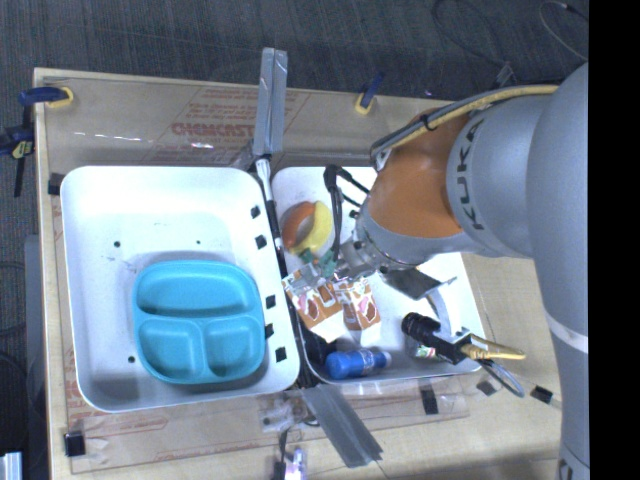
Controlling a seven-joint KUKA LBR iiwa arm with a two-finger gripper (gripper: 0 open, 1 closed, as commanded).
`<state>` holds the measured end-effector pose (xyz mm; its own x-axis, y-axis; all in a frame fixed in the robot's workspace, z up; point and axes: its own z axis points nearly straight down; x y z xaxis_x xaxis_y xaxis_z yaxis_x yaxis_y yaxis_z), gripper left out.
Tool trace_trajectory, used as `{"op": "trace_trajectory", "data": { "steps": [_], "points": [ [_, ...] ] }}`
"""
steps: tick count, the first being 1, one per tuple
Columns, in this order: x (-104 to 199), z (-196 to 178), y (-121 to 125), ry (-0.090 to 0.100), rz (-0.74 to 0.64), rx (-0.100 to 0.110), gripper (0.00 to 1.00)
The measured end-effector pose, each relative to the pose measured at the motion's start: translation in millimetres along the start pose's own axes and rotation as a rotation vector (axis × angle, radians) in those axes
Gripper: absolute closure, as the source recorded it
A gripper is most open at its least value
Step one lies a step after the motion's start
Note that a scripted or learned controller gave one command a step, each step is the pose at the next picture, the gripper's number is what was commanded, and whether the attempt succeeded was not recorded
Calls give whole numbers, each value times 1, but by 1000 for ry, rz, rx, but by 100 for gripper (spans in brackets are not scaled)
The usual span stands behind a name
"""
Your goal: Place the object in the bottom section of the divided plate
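Observation:
A blue divided plate [197, 320] lies in the left white bin [100, 218], with one long section at the top and two smaller ones at the bottom, all bare. My gripper [333, 259] reaches down into the right bin [300, 183]. It hangs just above the brown-and-white snack packets [335, 303] and just below an orange and yellow toy fruit [305, 226]. The grey and orange wrist hides most of the gripper, and I see nothing clearly held by it.
A blue bottle [355, 362] lies at the front of the right bin, below the packets. The arm covers the right half of that bin. A grey divider bar [268, 108] runs between the bins at the back.

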<state>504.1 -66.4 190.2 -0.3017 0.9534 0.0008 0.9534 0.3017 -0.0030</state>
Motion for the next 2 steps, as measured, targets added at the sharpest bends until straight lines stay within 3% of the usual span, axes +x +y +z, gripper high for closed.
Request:
{"op": "trace_trajectory", "data": {
  "steps": [1, 2],
  "points": [
    [94, 0, 16, 0, -237, 0, 100],
    [127, -27, 81, -2, -341, -4, 100]
  ]
}}
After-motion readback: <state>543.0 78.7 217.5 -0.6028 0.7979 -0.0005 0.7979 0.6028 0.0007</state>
